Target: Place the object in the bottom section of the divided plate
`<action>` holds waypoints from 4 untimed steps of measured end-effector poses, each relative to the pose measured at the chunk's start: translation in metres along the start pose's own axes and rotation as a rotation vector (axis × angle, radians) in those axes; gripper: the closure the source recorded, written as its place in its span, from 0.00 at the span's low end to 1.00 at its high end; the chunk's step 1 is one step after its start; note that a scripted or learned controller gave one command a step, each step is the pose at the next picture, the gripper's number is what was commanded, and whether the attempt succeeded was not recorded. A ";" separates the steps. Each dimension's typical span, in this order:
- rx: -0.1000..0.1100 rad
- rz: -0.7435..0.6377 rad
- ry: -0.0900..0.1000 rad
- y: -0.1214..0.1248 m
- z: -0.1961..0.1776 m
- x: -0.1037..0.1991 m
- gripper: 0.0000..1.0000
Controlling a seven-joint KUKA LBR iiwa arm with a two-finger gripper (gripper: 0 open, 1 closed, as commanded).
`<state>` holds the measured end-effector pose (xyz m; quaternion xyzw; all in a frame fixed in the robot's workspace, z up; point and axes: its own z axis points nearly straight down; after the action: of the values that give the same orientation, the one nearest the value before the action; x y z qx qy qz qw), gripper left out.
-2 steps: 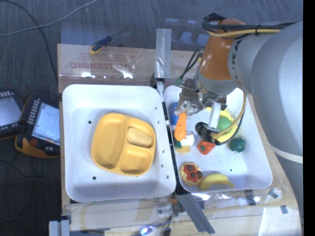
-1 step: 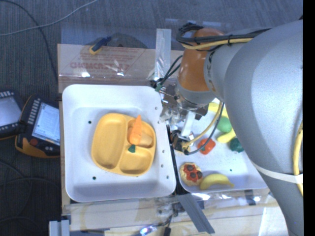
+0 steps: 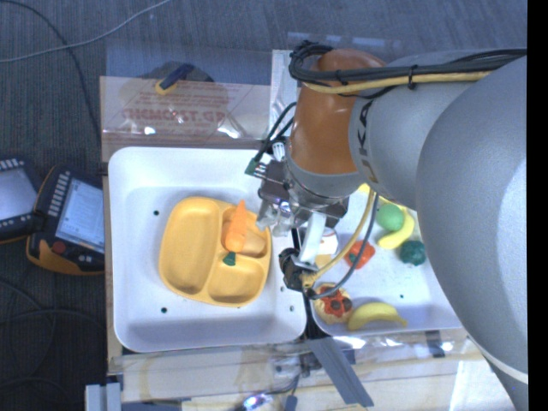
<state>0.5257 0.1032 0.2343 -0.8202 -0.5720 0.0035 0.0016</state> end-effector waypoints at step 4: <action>0.000 -0.402 -0.001 -0.049 0.021 0.085 0.00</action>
<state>0.5086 0.2001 0.2137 -0.6895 -0.7243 0.0036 0.0017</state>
